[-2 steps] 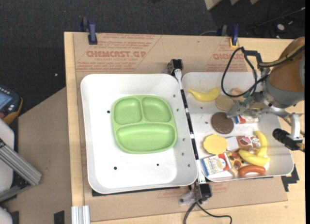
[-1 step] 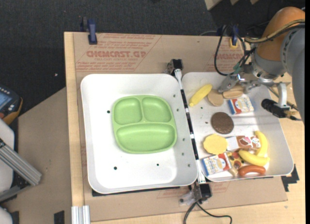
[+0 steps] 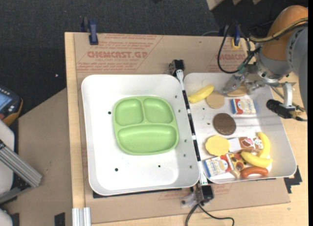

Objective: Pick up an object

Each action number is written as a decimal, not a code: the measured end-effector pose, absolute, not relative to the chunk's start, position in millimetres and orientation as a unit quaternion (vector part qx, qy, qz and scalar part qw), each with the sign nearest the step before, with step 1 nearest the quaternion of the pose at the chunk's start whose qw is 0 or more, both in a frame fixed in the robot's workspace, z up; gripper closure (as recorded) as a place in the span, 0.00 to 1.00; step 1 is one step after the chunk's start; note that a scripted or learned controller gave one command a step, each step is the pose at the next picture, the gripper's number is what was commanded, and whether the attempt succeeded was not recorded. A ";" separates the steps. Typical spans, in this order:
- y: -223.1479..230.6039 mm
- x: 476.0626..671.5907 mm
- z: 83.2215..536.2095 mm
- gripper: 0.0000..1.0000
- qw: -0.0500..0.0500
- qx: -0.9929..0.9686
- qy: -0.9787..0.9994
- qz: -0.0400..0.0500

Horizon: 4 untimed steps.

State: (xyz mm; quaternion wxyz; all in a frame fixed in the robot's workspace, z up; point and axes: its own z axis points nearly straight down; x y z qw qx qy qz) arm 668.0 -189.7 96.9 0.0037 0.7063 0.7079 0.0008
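Reaching in from the right, the grey arm [image 3: 288,49] with its orange band lowers its end effector [image 3: 238,85] into the far end of the right-hand white bin [image 3: 289,144]. How wide the end effector stands cannot be told, since its tip blurs into a tan flat piece [image 3: 236,93] directly beneath it. Just left of the end effector lie a tan round cookie [image 3: 214,101] and, beyond that, a yellow banana [image 3: 201,94]. Just below it sits a small white carton [image 3: 243,106] with red and blue print. Further toward the near end are a brown disc [image 3: 224,124], a yellow disc [image 3: 216,146], more small cartons, another banana [image 3: 257,159] and a red sausage [image 3: 253,172]. Well to the left, the other white bin [image 3: 98,137] holds a green divided tray [image 3: 145,124]. Both bins rest on the brown surface [image 3: 122,49].
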 end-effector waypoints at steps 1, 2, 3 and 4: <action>-162.8 618.5 147.5 1.00 -0.001 0.707 0.707 0.000; -119.1 628.3 171.3 1.00 0.002 0.706 0.709 0.002; -67.7 610.5 185.8 1.00 -0.002 0.705 0.709 0.001; -38.6 570.8 227.3 1.00 -0.001 0.706 0.708 0.001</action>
